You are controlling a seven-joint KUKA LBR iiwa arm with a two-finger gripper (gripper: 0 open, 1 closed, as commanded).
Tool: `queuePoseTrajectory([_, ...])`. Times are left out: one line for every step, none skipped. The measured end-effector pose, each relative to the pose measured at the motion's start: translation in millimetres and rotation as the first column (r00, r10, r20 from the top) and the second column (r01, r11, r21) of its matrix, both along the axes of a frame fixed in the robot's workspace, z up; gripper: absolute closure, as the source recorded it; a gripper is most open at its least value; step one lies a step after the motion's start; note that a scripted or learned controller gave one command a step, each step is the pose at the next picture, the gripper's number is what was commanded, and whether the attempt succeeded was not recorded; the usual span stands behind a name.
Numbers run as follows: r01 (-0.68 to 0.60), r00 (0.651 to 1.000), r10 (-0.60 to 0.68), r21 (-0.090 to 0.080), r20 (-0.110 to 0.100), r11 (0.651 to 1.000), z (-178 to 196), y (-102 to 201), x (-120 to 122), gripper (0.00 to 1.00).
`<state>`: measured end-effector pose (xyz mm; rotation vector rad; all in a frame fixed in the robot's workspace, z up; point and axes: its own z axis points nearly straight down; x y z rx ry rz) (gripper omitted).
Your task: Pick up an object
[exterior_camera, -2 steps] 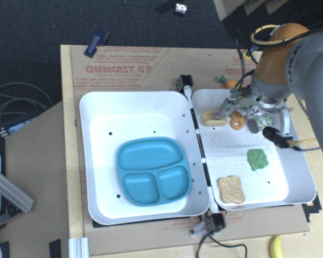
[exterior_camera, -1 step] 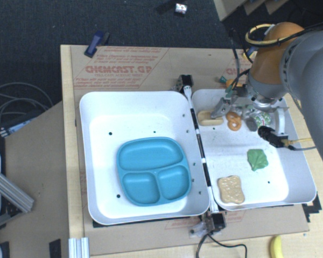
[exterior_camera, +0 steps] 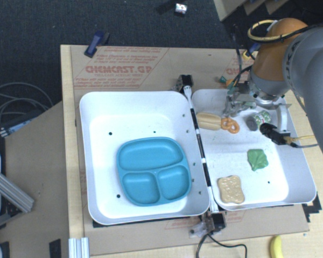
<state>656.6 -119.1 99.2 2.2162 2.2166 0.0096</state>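
Observation:
My gripper (exterior_camera: pixel 232 107) hangs low over the far left part of the right bin (exterior_camera: pixel 290 184), under the orange wrist band. Just below it lie a tan roll-shaped piece (exterior_camera: pixel 208 121) and a small orange pretzel (exterior_camera: pixel 231 125), which touches the roll's right end. A grey-green lump (exterior_camera: pixel 254 121) sits to the right of the gripper, partly behind a black part of the tool. Further forward lie a green leafy piece (exterior_camera: pixel 257 159) and a beige cracker (exterior_camera: pixel 231 190) near the front left corner. Nothing can be seen held.
The left bin (exterior_camera: pixel 97 144) holds a blue divided plate (exterior_camera: pixel 152 170). A black clip (exterior_camera: pixel 185 81) sits at the top of the divider between the bins. The grey arm (exterior_camera: pixel 307 63) covers the right bin's far right corner. Cables lie on the floor at left.

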Motion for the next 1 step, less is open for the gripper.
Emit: queuePoseTrajectory([0.001,1.000,-0.001,0.001,-0.010,1.000,35.8,-5.5,-33.3,1.00])
